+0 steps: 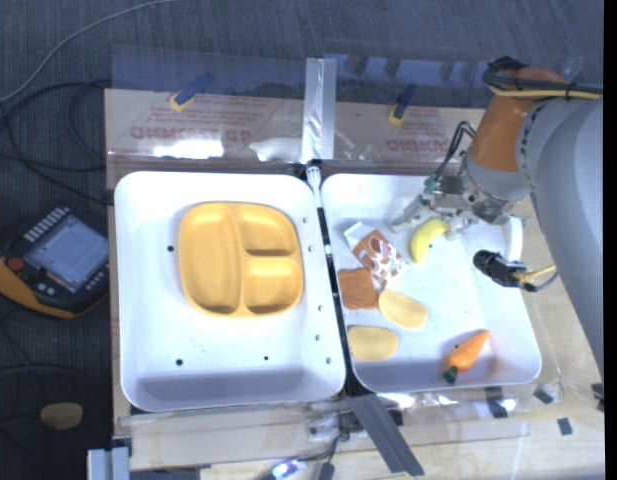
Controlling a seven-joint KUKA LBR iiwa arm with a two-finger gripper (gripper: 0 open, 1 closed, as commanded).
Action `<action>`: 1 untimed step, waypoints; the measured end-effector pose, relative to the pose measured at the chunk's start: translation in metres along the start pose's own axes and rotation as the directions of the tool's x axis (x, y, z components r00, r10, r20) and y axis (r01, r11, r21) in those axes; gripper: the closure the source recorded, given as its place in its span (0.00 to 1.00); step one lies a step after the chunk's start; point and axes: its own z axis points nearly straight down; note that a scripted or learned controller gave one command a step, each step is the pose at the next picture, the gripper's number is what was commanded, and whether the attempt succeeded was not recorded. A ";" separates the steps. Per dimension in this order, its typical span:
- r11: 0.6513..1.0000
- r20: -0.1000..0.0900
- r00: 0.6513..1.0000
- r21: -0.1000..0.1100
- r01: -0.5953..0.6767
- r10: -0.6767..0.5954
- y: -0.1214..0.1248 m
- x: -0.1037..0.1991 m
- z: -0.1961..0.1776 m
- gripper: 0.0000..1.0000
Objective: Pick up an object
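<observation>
I read the step in hand as the close-in on the banana (425, 239), which lies curved and tilted in the upper middle of the right bin (528, 363). My gripper (438, 218) hangs right over the banana's upper end. Its fingers look spread apart, with nothing caught between them.

To do this well, I would set the fingers across the banana's narrow width, not along its curve. I would also go low enough to take the thick middle rather than the tip, or it will probably squirt out as I close. The patterned snack (378, 254) lies just beside the banana, so I would keep the finger on that side off it.

The left bin (148, 368) holds one yellow divided plate (238, 258), set about in its middle. In the right bin, near the shared wall, a brown slice (356, 288) touches the snack above it. A lower oval (372, 342) lies beneath the slice and an upper oval (401, 309) just right of it. Then come the banana and the gripper, and the carrot (466, 353) lies well apart toward the lower right corner.
</observation>
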 end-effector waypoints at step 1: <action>1.000 0.004 1.000 0.001 0.001 -0.001 0.000 -0.001 -0.010 1.00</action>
